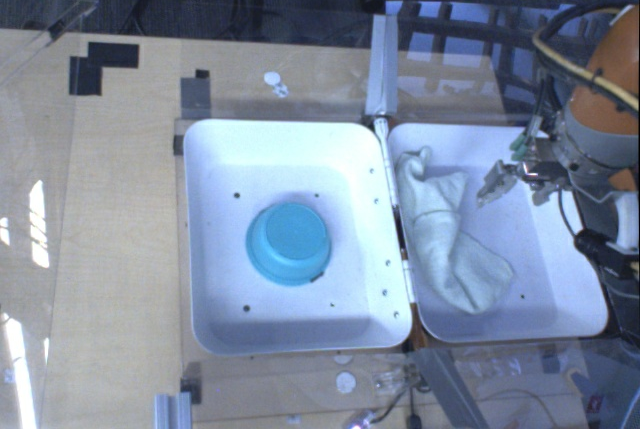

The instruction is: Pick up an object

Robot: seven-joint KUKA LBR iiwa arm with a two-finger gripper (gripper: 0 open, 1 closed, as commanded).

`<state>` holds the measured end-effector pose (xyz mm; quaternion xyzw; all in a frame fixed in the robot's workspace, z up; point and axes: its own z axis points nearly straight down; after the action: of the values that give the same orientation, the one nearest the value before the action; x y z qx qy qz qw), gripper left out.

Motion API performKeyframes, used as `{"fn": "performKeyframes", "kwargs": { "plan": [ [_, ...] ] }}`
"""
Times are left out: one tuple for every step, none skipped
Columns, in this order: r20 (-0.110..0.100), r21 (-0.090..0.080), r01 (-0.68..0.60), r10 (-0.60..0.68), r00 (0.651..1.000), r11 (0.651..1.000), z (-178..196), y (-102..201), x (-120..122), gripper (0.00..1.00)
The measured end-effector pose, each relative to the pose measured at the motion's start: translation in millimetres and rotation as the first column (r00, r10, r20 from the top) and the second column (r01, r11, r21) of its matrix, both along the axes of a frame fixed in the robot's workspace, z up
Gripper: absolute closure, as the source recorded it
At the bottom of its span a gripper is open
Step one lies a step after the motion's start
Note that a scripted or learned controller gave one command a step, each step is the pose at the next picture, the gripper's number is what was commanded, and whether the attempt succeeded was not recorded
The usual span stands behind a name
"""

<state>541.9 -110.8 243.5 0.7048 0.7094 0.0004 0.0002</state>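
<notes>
a white cloth (pixel 445 242) lies crumpled along the left side of the right bin (pixel 560 307), and a blue bowl (pixel 289 243) sits upside down in the left bin (pixel 215 217). the claw (pixel 497 185) hangs released above the right bin, just right of the cloth, grasping nothing.

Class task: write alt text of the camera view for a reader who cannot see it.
A robot arm's gripper hangs over the right white bin, just right of a crumpled white cloth lying in it. The left white bin holds a blue bowl.
</notes>
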Motion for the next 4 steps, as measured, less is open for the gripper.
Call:
{"fn": "performKeyframes", "kwargs": {
  "plan": [
    [-0.001, 0.0, 0.097, -0.097, 0.995, 0.995, -60.5, 37.9, -11.9, 0.0],
    [0.015, -0.005, -0.2, 0.2, 0.98, 0.98, -151.2, 9.6, 49.4, 0.0],
    [0.022, -0.004, -0.203, 0.203, 0.979, 0.979, -139.6, 12.7, 52.0, 1.0],
    [0.003, -0.002, -0.391, 0.391, 0.92, 0.92, -58.1, 31.0, 110.5, 1.0]
  ]
}}
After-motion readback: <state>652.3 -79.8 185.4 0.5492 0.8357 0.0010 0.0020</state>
